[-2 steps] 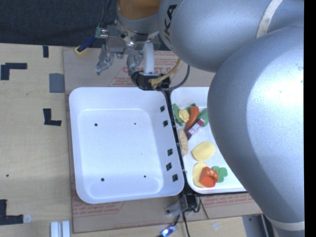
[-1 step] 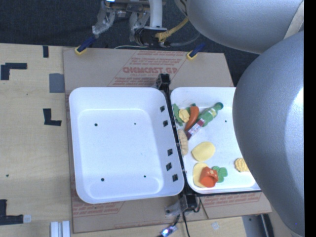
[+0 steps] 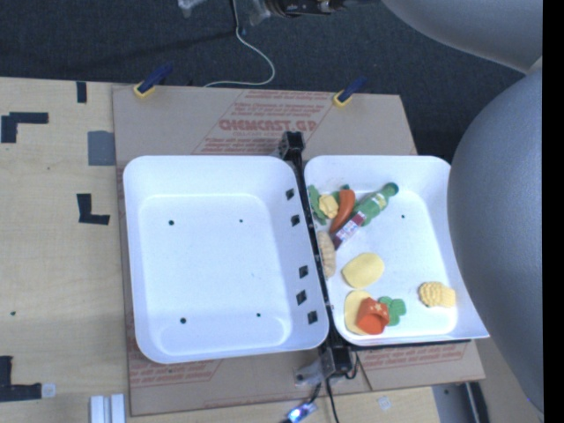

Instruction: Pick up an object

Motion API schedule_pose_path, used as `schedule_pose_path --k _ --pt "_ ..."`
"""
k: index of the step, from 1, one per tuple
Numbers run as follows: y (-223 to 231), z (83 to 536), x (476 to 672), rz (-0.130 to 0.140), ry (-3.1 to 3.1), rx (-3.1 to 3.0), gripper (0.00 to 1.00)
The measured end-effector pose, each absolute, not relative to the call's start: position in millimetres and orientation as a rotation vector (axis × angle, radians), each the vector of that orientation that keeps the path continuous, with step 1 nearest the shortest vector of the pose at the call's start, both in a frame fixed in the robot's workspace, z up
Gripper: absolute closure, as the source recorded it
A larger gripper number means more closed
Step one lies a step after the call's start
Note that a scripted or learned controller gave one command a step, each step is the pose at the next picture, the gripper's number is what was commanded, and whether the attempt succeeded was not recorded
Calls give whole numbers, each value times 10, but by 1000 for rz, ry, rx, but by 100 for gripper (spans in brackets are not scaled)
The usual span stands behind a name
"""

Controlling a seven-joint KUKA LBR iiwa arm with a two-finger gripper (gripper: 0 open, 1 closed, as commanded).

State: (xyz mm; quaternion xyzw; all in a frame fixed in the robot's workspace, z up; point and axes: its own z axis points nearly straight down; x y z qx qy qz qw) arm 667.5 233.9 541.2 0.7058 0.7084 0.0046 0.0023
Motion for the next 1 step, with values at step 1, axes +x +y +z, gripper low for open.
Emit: schedule_pose_path --k 1 --pt "1597 5349 6688 -4 2215 2226 100"
